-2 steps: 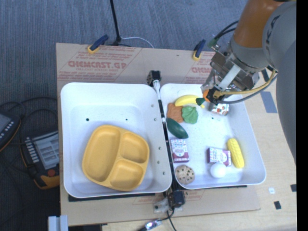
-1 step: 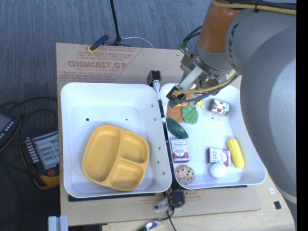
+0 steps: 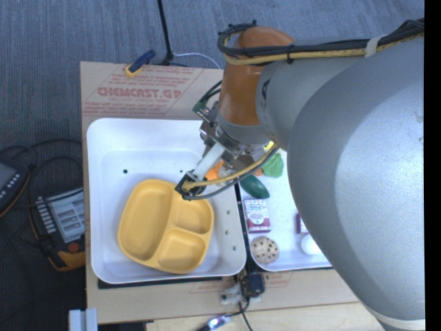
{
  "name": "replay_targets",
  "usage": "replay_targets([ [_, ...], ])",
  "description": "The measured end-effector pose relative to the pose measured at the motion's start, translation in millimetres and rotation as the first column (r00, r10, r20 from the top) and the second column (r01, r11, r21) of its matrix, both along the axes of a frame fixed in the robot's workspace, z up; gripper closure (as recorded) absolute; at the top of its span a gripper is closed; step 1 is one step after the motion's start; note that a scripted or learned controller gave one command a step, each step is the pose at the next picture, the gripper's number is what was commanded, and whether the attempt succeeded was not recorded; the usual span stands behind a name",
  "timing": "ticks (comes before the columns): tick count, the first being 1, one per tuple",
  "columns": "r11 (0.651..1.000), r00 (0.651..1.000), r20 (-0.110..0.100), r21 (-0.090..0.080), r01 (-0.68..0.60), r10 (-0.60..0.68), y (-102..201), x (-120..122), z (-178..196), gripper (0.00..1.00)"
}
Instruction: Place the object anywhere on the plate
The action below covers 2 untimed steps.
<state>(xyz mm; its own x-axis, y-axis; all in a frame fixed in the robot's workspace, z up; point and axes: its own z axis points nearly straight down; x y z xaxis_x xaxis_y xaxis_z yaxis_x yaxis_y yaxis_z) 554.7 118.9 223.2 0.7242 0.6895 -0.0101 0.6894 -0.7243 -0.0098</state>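
Camera view, frame centre: the gripper point(image 3: 187, 187) hangs over the upper right rim of a yellow three-compartment plate point(image 3: 165, 226) lying in the left bin point(image 3: 110, 150); whether it grasps anything I cannot tell. Right bin point(image 3: 275, 266) holds a green object point(image 3: 253, 187), a red packet point(image 3: 256, 216) and a cookie point(image 3: 264, 249).

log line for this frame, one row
tool over plate rim, left bin | grip: cannot tell | plate bare | cookie, green items in right bin

Yellow plate point(image 3: 165, 229), white bins point(image 3: 103, 185), grey-and-orange arm point(image 3: 331, 136)
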Motion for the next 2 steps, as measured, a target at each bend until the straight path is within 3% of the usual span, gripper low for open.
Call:
replay_targets([
  [1, 0.993, 0.993, 0.006, -0.002, 0.118, -0.118, 65, 1, 7, 1.00],
  [2, 0.994, 0.994, 0.011, -0.002, -0.105, 0.105, 95, -19, 81, 1.00],
])
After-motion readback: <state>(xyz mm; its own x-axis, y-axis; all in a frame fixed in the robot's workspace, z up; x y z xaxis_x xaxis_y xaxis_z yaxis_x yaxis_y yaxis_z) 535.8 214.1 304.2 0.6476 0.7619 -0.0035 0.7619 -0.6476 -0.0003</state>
